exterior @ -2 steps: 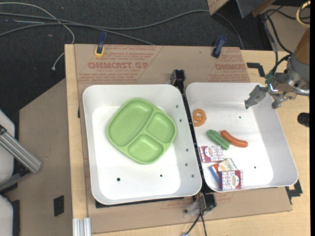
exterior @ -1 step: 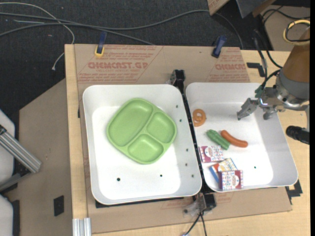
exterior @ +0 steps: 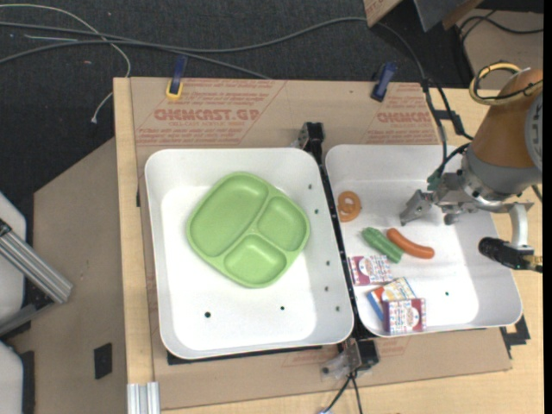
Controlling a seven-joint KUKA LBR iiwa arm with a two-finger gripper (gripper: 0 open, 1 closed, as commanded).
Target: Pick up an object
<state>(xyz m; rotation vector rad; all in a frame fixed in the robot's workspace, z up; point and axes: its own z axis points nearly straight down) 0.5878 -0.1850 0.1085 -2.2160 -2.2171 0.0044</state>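
The right bin [exterior: 485,293] holds an orange ring [exterior: 348,205], a green pickle-shaped piece [exterior: 381,242] and an orange-red sausage [exterior: 410,244] lying side by side. In front of them lie two small printed packets [exterior: 373,270] [exterior: 402,312]. My gripper [exterior: 433,212] hangs over the back middle of this bin, just behind the sausage and right of the ring. Its fingers [exterior: 415,209] are spread open with nothing between them.
The left bin [exterior: 183,304] carries a green divided plate [exterior: 248,228]. A black divider strip [exterior: 332,231] runs between the two bins. The arm's grey and orange body [exterior: 507,145] hangs over the right bin's far right corner. Cables cross the floor behind the bench.
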